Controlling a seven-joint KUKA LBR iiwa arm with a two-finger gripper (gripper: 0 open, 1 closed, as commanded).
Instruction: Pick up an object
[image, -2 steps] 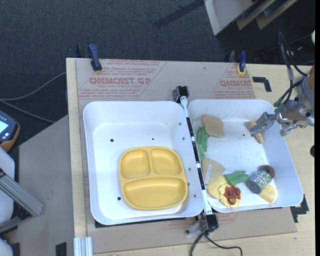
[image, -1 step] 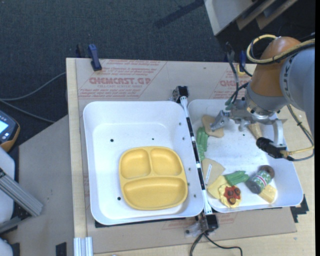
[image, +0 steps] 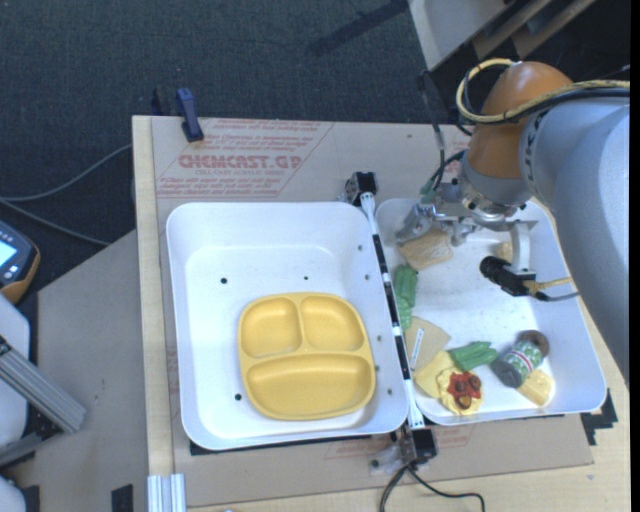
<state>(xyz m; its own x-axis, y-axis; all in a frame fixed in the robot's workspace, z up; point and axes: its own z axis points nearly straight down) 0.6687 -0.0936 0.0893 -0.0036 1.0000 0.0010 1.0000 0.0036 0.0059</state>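
My gripper (image: 437, 222) hangs low over the back left corner of the right bin (image: 575, 335). Just under and in front of it lies a tan, bread-like piece (image: 428, 251), and I cannot see whether the two touch. Further forward in that bin are a green leafy piece (image: 405, 290), a pale yellow wedge (image: 430, 341), a yellow piece with red marks (image: 457, 387), a small green piece (image: 472, 353), a small can (image: 520, 360) and a pale yellow lump (image: 541, 386).
The left bin (image: 200, 250) holds a yellow divided plate (image: 303, 355). A black clip (image: 361, 185) sits on the rims between the two bins. A blue clamp (image: 188, 113) grips the cardboard at the back left. The arm's grey bulk covers the right bin's back right.
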